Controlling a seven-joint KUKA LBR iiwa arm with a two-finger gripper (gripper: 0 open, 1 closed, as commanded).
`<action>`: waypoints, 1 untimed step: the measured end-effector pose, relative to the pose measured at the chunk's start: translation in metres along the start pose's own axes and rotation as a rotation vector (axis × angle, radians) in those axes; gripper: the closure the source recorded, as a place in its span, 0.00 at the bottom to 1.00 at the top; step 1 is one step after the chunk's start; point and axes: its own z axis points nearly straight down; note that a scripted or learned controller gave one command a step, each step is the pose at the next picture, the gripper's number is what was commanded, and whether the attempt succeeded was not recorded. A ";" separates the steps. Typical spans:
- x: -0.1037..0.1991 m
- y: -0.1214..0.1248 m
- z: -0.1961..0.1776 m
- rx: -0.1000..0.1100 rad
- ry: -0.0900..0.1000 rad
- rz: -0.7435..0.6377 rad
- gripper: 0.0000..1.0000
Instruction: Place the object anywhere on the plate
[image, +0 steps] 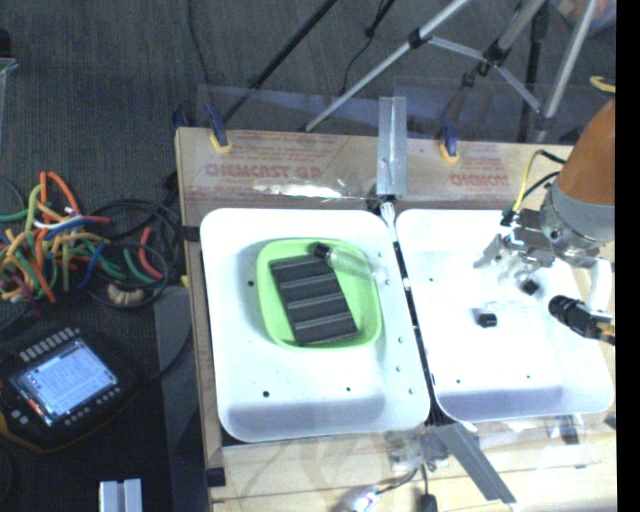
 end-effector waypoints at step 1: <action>0.000 0.000 0.000 0.000 0.000 0.000 0.00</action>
